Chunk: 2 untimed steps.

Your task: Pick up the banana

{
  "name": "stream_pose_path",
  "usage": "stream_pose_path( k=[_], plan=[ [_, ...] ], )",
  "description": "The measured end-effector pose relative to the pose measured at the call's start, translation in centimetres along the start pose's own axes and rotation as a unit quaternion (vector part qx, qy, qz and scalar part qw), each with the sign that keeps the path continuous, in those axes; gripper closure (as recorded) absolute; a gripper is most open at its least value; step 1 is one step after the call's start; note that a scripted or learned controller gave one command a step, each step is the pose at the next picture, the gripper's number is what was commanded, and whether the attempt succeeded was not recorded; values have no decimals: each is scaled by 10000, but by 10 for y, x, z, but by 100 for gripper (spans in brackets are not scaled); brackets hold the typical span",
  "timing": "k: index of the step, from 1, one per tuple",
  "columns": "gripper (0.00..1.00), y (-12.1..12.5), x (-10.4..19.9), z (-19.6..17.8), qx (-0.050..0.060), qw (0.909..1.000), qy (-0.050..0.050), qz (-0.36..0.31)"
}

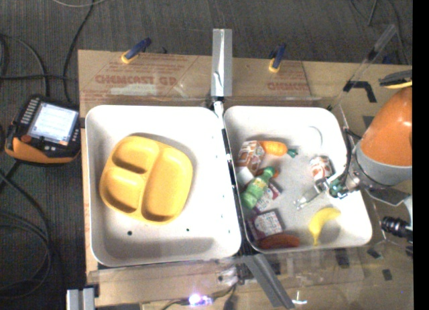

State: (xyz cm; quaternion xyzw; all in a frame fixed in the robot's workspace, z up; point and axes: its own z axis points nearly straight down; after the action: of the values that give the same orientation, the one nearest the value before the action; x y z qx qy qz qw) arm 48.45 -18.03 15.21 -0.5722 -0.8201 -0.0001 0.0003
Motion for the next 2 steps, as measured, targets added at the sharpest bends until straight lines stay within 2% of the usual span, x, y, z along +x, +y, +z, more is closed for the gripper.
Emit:
stream_pose_path(
  k=[1,2],
  plan=[
    [0,-4,-21,-2,5,9975,1,701],
    [0,20,-29,-128,-6,9998,-13,-201]
  ],
)
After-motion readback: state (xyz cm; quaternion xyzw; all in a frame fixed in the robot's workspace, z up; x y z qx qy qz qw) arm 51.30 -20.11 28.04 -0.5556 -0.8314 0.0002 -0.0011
